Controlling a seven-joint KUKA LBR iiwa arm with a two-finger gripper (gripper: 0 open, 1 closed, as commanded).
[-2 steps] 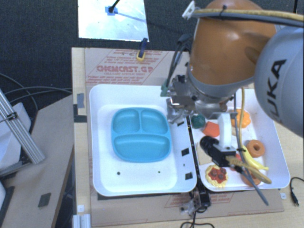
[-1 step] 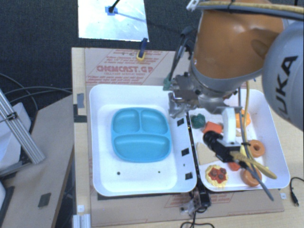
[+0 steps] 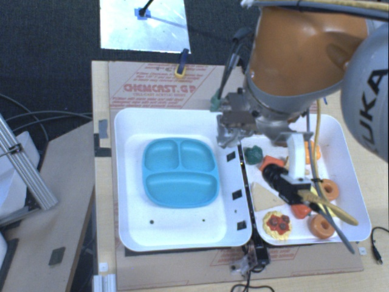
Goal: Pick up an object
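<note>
Claw [image 3: 234,129] grip state unreadable under wrist, hovering at bin divider [image 3: 243,181]; risk: descent clips divider rim, missing green toy [image 3: 254,153] just right of it.

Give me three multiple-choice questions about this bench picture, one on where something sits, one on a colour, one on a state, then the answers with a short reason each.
1. Where does the divided plastic plate lie?
A. in the left white bin
B. in the right white bin
C. on the cardboard sheet behind the bins

2. What colour is that divided plate?
A. red
B. light blue
C. yellow

3. How does the plate lie?
A. upside down
B. propped on edge against the bin wall
C. flat, compartments facing up

Answers: 1 A, the plate rests in the middle of the left bin, while the small toy foods such as the little pizza crowd the right one. 2 B, its whole surface is light blue. 3 C, its three compartments are open to the camera.
</note>
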